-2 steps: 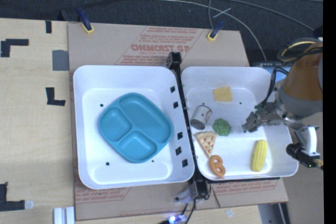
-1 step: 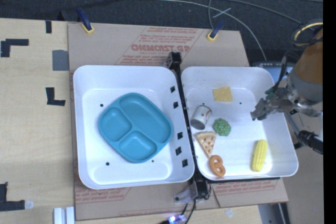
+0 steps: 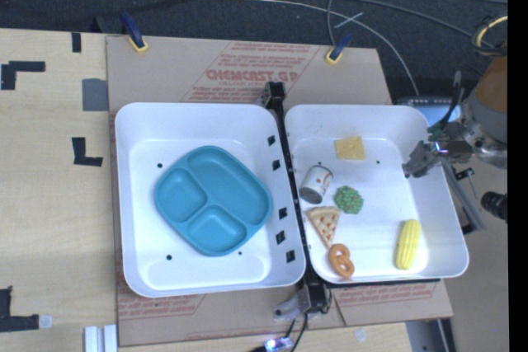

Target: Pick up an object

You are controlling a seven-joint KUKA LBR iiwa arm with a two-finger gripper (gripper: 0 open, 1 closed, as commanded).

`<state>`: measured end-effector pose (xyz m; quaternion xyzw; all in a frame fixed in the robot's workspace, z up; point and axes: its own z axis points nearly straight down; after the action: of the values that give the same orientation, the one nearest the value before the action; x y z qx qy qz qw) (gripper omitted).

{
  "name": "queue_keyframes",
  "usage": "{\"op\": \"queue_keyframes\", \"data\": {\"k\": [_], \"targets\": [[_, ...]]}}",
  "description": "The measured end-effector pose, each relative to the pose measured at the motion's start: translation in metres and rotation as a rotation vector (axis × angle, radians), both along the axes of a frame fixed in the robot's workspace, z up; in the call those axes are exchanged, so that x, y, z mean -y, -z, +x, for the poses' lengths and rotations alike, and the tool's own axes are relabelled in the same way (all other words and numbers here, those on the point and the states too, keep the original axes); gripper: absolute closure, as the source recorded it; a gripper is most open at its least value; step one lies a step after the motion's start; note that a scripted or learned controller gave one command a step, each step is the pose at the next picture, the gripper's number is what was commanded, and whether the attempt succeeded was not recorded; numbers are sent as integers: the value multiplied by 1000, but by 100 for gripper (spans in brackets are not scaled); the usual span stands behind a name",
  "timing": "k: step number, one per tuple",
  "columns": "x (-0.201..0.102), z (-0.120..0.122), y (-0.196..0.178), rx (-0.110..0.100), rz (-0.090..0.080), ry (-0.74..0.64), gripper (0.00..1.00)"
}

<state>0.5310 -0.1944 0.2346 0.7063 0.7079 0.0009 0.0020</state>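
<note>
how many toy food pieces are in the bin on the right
5, beside a small cup: yellow square, broccoli, pizza slice, pretzel, corn.

You're at a lab bench: cardboard sheet (image 3: 247,70) clamped down, cables (image 3: 355,4) overhead, taped markers (image 3: 82,151).

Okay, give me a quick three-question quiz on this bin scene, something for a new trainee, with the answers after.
1. True or false: the blue tray lies in the left bin.
2. Which item lies nearest the gripper? A) pretzel B) corn cob C) pizza slice
3. What green item lies beside the small cup?

Key: 1 true. 2 B. 3 the broccoli.
</note>
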Motion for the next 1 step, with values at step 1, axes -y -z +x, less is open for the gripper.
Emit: {"op": "queue_keyframes", "data": {"k": [1], "targets": [[0,1,-38,-1,0,1,100]]}}
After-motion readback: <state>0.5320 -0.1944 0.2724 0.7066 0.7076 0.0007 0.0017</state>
